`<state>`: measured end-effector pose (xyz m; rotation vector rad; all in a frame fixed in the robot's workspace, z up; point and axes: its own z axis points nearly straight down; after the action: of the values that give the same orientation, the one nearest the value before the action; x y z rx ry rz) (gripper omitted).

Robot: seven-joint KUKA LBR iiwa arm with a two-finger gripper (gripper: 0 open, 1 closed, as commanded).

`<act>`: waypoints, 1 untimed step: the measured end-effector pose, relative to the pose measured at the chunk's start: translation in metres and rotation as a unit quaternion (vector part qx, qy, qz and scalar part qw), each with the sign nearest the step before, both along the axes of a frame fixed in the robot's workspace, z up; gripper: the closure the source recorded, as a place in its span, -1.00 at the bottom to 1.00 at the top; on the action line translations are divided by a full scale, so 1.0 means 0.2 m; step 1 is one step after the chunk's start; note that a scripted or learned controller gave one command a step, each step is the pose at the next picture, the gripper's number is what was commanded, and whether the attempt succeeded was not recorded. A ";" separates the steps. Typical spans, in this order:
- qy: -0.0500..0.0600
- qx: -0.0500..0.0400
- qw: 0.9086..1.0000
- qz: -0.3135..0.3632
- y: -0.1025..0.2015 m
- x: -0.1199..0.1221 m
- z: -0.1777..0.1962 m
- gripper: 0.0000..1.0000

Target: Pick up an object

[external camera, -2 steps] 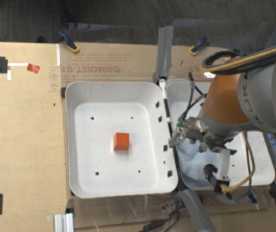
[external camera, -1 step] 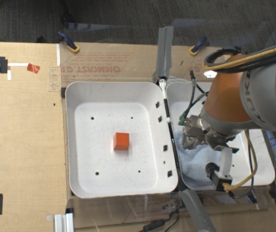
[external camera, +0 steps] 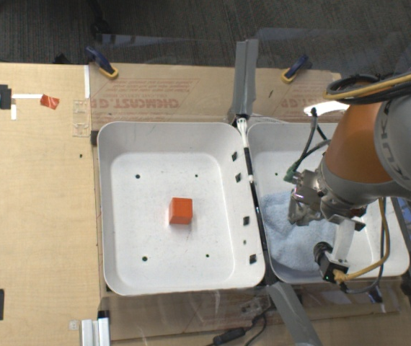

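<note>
My gripper (external camera: pixel 301 209) low in right bin (external camera: pixel 277 150), over pale blue cloth (external camera: pixel 281 240); grip state impossible to tell. Orange block (external camera: pixel 181 210) sits mid left bin (external camera: pixel 119 193), well apart from me.

You've got a small orange-red cube (external camera: pixel 181 211) sitting flat, left-center of the frame, roughly mid left bin (external camera: pixel 119 193)

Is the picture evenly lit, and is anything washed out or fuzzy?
Camera view: mostly even light; one blown-out glare patch by the right bin's far rim; the orange block looks sharp with a faint shadow; the tool sits dim under the arm, over a pale cloth.
</note>
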<state>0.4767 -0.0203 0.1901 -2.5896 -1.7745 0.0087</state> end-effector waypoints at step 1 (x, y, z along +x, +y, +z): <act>-0.001 0.000 0.998 -0.062 0.03 0.00 0.00 1.00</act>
<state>0.4771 -0.0143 0.1906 -2.6964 -1.6102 0.0063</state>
